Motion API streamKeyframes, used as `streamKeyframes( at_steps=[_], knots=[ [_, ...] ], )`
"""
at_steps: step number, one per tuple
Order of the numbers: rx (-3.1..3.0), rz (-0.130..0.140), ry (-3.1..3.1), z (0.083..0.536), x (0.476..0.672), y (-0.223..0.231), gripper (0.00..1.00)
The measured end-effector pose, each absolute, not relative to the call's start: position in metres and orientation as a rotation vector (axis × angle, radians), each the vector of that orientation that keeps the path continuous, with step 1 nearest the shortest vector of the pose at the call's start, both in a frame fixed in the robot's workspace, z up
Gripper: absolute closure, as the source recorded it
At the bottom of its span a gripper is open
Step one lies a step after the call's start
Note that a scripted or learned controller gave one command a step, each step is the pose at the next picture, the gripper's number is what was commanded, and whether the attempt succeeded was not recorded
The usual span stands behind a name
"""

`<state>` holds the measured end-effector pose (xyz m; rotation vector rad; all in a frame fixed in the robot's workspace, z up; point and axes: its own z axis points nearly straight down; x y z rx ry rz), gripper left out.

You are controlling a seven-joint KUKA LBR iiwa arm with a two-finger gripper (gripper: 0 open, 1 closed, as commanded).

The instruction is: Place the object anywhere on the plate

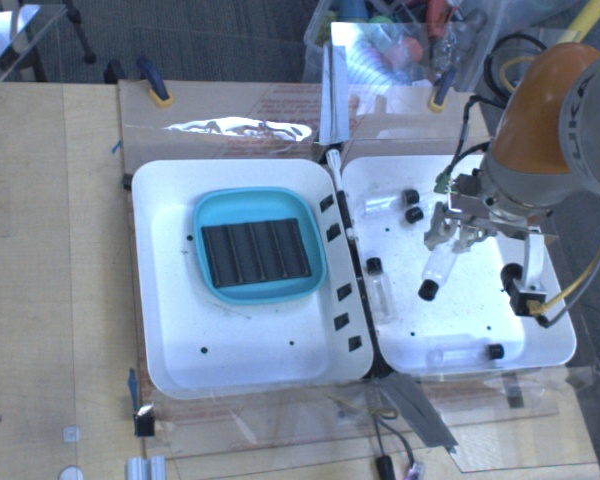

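A teal plate (257, 205) with a dark ridged insert (255, 251) lies in the left bin (170, 338). My gripper (454, 240) hangs over the middle of the right bin (550, 343). It is shut on the upper end of a clear tube with a black cap (433, 274). The tube slants down and to the left from the fingers, its cap at the low end. The plate lies well to the gripper's left, beyond the wall between the two bins.
Several more clear tubes and black caps lie about the right bin: caps (411, 206) at the back, one tube (380, 293) by the dividing wall, another tube (465, 351) along the front. A cluttered clear box (410, 8) stands behind the bins.
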<state>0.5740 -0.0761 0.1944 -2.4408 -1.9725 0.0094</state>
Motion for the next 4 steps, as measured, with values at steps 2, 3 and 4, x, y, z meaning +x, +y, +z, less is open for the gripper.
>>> streamKeyframes(
  at_steps=[2,3,4],
  knots=[
    [-2.339,0.006,-2.097,0.213,0.642,-0.12,0.0],
    [-2.357,0.005,-2.077,0.215,0.664,-0.189,0.0],
    [-2.394,0.003,-2.037,0.219,0.668,-0.212,0.0]
  ],
)
